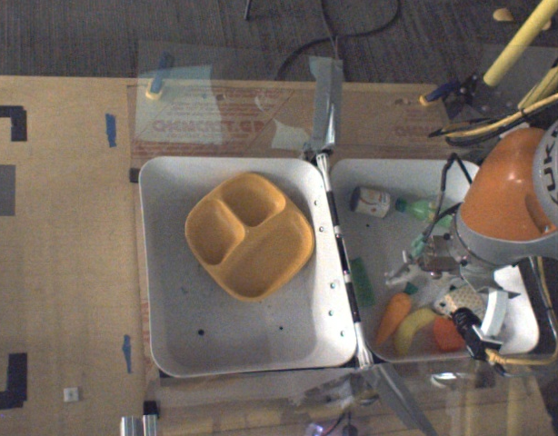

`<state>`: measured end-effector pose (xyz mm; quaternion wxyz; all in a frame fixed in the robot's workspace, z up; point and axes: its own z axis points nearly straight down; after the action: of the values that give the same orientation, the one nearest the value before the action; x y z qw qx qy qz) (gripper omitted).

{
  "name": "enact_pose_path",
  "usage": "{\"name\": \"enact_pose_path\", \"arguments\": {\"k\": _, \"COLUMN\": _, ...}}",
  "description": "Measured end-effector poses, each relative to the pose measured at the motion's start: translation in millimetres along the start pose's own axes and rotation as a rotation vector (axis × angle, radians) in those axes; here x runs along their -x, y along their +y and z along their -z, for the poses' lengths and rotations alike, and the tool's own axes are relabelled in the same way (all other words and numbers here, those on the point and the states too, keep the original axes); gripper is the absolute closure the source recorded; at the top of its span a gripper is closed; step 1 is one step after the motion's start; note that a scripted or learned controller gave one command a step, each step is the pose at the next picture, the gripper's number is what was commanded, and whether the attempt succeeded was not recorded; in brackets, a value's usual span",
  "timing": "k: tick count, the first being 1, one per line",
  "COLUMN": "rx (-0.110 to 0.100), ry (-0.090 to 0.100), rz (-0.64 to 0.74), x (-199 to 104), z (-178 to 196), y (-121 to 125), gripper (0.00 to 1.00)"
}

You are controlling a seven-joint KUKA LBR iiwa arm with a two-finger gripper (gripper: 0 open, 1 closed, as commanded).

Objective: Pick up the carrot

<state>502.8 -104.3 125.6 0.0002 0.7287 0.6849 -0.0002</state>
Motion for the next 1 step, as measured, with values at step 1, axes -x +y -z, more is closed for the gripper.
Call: {"name": "enact_pose_path", "arguments": {"k": 1, "rx": 0.007, "ry": 0.002, "rz": -0.129, "x": -2.6, "z": -36.8, "y": 24.7, "gripper": 0.00}}
